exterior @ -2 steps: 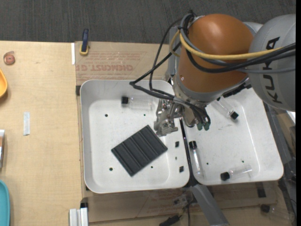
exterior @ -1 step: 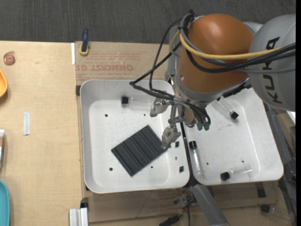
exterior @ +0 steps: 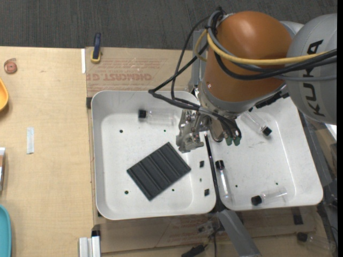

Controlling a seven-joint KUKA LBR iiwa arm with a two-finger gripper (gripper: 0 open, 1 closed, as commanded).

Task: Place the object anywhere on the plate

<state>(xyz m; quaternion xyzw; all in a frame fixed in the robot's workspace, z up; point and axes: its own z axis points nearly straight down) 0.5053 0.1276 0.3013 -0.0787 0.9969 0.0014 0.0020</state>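
- My arm [exterior: 252, 58] came in from the right, its orange band bulking over the far middle of the two bins.
- Gripper [exterior: 188, 138] hung over the right part of the left bin [exterior: 107, 197], just beside the wall shared with the right bin [exterior: 300, 191].
- I couldn't tell its finger state; the metal tip was too cluttered, and I saw nothing between the fingers.
- The plate [exterior: 159, 171], a dark ribbed square, lay flat and turned at a slant on the left bin's floor, just near-left of the gripper. Nothing rested on it.
- Clear tube with black cap [exterior: 153, 115] lay at the far side of the left bin, apart from the plate.
- Second tube [exterior: 221, 178] lay in the right bin along the shared wall, cap toward the far end.
- Third tube [exterior: 269, 197] sat near the right bin's near edge, cap to the left.
- Fourth tube [exterior: 257, 125] sat far in the right bin, partly under the arm.
- Black cables [exterior: 177, 79] looped off the wrist.
- Cardboard [exterior: 128, 71] showed behind the bins.
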